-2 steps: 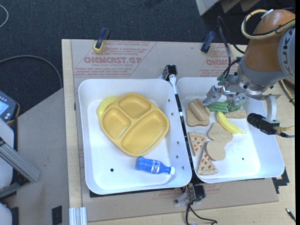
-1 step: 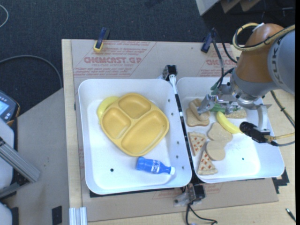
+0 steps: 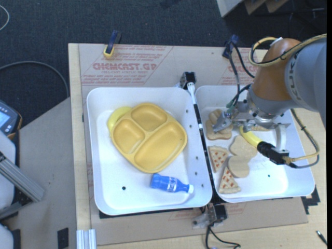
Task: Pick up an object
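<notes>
My gripper (image 3: 224, 119) hangs low over the upper left part of the right bin (image 3: 298, 183), at the end of the grey arm with its orange band (image 3: 272, 77). Right under and beside it lies a tan, bread-like toy piece (image 3: 218, 130); whether the gripper touches it is not clear. Below that lie two pizza-like wedges (image 3: 218, 157) (image 3: 227, 180) and two pale rounded bread pieces (image 3: 243, 147) (image 3: 238, 166). The left bin (image 3: 98, 154) holds a yellow divided plate (image 3: 149, 137) and a small blue bottle (image 3: 170, 183) lying on its side.
A yellow and black cable (image 3: 270, 152) from the arm droops across the right bin's middle. A black clip and rod (image 3: 193, 105) run along the seam between the bins. The bins rest on a cardboard sheet (image 3: 129, 64).
</notes>
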Robot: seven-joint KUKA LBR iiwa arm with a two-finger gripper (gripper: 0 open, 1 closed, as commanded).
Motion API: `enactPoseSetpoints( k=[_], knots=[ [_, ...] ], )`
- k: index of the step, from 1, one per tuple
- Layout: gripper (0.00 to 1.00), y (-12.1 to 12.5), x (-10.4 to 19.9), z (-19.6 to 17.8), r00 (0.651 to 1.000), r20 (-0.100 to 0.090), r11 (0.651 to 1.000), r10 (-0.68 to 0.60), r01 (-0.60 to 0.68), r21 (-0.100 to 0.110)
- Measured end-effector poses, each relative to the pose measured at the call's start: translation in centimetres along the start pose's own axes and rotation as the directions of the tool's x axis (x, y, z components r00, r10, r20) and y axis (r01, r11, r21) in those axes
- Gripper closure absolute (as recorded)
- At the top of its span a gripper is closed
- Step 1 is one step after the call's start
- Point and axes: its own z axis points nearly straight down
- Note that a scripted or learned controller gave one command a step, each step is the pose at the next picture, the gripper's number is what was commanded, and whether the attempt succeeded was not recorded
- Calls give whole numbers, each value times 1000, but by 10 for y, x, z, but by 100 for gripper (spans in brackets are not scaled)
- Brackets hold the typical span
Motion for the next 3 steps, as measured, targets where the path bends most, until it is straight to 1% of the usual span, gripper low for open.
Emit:
enactPoseSetpoints(
  k=[1, 2, 3],
  knots=[
    [0, 1, 0, 16, 1000, 0, 1000, 0, 0, -5],
    [100, 4, 0, 3, 1000, 1, 1000, 1, -1, -15],
    [100, 11, -8, -49, 1000, 4, 1000, 0, 0, -14]
  ],
)
